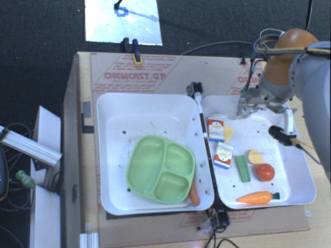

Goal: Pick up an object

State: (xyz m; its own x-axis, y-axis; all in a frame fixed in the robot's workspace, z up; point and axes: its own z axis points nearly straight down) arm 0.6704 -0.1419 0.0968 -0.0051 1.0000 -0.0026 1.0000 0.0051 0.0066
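- The claw hangs over the far part of the right-hand bin, close to that bin's far wall. The arm comes in from the view's right side.
- Whether the claw is released or clenched cannot be told from this view, and nothing can be seen in its grasp.
- The things to pick up lie on the floor of the right-hand bin, all nearer the camera than the claw.
- Closest to the claw is a red and white carton, by the bin's left wall, with a yellow wedge touching its right side.
- A second carton lies just below the first, also along that wall.
- A green block lies in the middle of the bin, beside the second carton.
- A tan piece sits just right of the green block, and a tomato sits next to it, nearer the camera.
- A carrot lies on its side along the bin's near wall.
- Beyond the right-hand bin's left wall is the other bin, which holds a green divided plate.
- A sausage lies at the plate's near right edge, close to the wall shared with the right-hand bin.
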